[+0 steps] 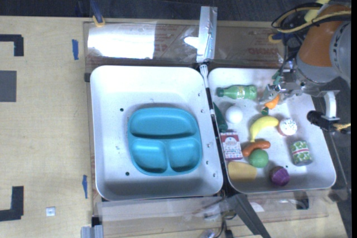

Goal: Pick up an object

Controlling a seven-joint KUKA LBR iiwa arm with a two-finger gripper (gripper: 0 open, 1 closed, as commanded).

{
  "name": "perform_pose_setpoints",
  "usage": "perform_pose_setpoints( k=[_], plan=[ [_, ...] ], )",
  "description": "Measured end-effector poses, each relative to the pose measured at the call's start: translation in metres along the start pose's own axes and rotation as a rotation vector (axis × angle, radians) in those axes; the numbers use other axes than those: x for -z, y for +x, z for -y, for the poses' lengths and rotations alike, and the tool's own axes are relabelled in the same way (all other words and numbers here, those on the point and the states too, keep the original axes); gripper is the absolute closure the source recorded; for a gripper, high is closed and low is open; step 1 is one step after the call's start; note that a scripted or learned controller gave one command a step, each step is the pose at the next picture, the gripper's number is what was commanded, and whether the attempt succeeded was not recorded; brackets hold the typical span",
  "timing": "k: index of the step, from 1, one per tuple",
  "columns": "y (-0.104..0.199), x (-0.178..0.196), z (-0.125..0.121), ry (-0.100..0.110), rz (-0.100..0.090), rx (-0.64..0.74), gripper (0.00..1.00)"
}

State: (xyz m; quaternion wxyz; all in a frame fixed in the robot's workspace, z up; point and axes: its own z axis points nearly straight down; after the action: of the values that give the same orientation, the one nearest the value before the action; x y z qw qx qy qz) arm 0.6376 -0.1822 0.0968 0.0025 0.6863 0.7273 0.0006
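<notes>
1. Nearest the camera, along the right bin's (326, 178) front edge, lie a yellow wedge (242, 170), a green ball (258, 158) and a purple ball (279, 176).
2. The gripper (277, 88) hangs over the right bin's back area; how far its jaws are apart cannot be told, and nothing is clearly seen between them.
3. A small orange carrot-like piece (271, 101) lies just below the gripper, touching or nearly so.
4. A green bottle (237, 92) lies on its side just to the left.
5. Farther out: a banana (262, 125), white egg (234, 116), round speckled piece (288, 127), green can (300, 152), red carton (231, 146).
6. The left bin (106, 120) holds a blue divided tray (164, 139).
</notes>
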Motion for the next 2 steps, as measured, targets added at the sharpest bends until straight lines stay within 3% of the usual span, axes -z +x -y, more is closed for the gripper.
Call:
perform_pose_setpoints(
  k=[1,2],
  plan=[
    [0.000,0.000,0.000,0.000,0.000,0.000,0.00],
    [0.001,0.011,-0.001,-0.003,0.001,0.002,1.00]
  ],
)
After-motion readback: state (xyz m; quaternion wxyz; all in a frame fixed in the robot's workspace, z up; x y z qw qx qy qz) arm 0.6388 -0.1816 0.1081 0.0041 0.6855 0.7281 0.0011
